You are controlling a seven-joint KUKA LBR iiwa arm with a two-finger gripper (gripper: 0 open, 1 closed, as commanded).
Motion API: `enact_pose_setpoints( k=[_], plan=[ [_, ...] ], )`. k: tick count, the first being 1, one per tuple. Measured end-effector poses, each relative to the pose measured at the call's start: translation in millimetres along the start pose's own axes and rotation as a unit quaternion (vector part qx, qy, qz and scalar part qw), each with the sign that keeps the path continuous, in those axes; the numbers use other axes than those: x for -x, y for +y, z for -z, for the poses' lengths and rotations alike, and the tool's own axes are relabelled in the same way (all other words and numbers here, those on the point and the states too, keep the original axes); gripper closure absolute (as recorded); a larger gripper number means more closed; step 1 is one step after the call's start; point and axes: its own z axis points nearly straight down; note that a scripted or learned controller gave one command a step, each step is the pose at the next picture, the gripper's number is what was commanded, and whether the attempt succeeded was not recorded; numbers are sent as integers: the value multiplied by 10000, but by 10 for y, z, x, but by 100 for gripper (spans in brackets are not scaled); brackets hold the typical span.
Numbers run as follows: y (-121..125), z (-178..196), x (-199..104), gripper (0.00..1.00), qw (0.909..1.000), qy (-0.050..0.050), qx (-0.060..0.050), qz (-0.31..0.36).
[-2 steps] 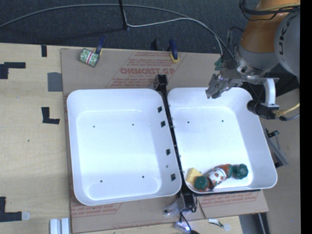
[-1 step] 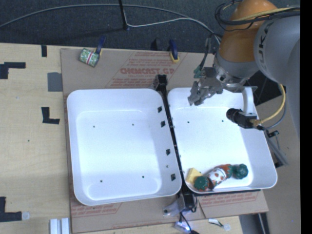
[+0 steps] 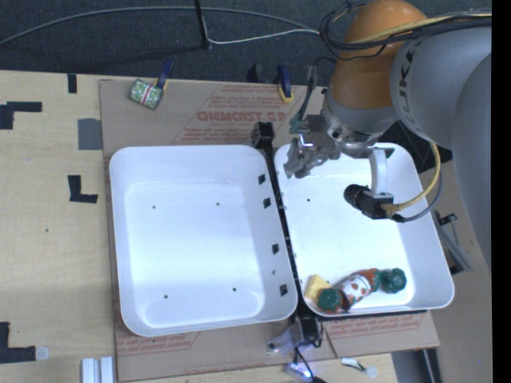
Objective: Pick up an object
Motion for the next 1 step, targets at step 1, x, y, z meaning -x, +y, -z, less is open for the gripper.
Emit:
enact_pose_setpoints(
  k=[1],
  plan=[
    [-182, -122, -587, 100, 10000, -2, -8, 4]
  ],
)
